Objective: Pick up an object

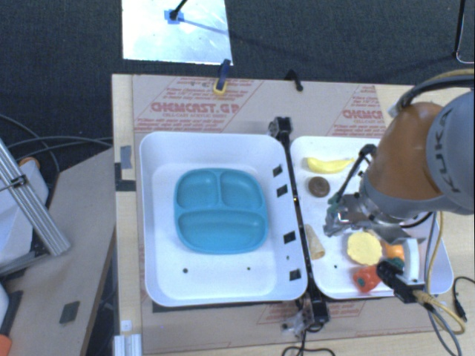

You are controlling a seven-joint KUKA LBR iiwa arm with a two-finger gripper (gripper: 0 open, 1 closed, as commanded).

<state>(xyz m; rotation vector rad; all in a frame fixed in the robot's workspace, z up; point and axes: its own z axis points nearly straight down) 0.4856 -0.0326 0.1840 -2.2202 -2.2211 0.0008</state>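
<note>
A red-orange toy (pixel 365 278) lies at the right bin's (pixel 312 150) near edge, a yellow disc (pixel 364 248) just behind; the pincer (pixel 335 219) hangs above that bin near a tan wedge (pixel 315 242), its grip state unclear; a banana (pixel 329 165) and brown round (pixel 319 187) lie farther back; the left bin (pixel 159 199) holds a blue divided plate (pixel 220 210).

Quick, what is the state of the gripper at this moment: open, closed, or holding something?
Gripper: low in the right bin, beside the yellow round piece; open or closed cannot be told, and no object is seen in it.
</note>
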